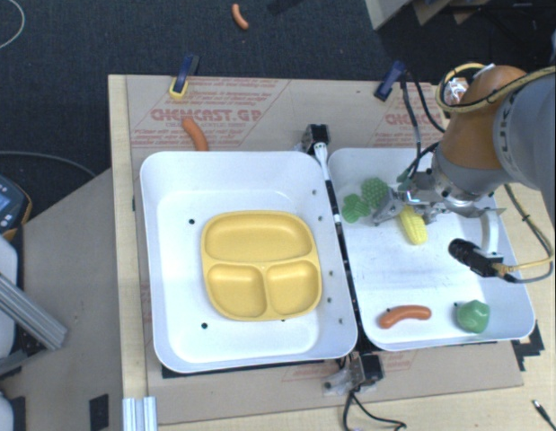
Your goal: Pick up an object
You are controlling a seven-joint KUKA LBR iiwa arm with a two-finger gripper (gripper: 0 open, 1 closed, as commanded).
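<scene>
Corn (413, 228): lying in right bin (412, 281), partly covered by end effector (410, 206).
End effector: hanging low over corn; grip cannot be told.

A yellow divided plate (260, 266) in a white bin (161, 241); yellow corn (413, 228), orange sausage (405, 315), green pepper (472, 316).

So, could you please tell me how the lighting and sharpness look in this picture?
Camera view: even, soft light; faint shadows under the yellow tray and sausage; white bins bright but not blown out; slightly soft focus overall, worst around the gripper over the corn.
</scene>
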